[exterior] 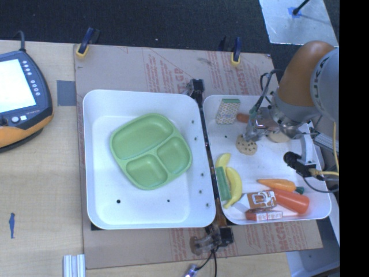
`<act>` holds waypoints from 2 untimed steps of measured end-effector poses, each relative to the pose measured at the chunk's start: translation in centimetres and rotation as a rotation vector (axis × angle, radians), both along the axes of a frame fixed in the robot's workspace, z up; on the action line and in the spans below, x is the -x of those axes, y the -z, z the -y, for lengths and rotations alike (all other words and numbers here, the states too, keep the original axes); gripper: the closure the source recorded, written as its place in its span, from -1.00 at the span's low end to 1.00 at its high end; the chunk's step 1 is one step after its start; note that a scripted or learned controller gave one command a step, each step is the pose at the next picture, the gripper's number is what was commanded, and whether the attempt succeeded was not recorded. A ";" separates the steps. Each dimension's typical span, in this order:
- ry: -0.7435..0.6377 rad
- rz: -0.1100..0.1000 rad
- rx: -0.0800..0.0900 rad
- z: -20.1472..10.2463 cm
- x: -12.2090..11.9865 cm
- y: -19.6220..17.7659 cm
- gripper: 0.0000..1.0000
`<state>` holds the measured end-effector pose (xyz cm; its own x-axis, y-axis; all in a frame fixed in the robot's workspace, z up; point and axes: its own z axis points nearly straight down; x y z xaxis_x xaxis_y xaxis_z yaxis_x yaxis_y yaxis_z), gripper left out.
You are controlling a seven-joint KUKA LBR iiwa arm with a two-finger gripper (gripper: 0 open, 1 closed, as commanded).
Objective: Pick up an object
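Note:
My gripper [252, 133] hangs low in the right bin [259, 105], its tip just above a round cookie [248, 146] with dark chips. Behind the gripper lie a green-topped small box [228, 111] and a reddish sausage-like piece [243, 118]. A pale round item [279, 135] sits partly hidden under the wrist. Toward the front of the bin are a banana [232, 182], a green stick [222, 182], a carrot [278, 184], an orange-red bottle [292, 201] and a small brown carton [262, 199].
The left bin [98, 206] holds a green divided plate [151, 150]. A tablet-like controller [20, 97] lies at the far left of the bench. The arm's grey body and orange band [302, 77] overhang the right bin's back right corner.

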<state>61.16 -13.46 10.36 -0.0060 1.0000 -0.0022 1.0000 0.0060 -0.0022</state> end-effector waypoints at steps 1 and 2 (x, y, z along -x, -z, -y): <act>-0.001 0.000 0.001 0.0 0.0 0.0 -1.00; 0.003 0.000 -0.003 -2.1 -4.5 0.4 -1.00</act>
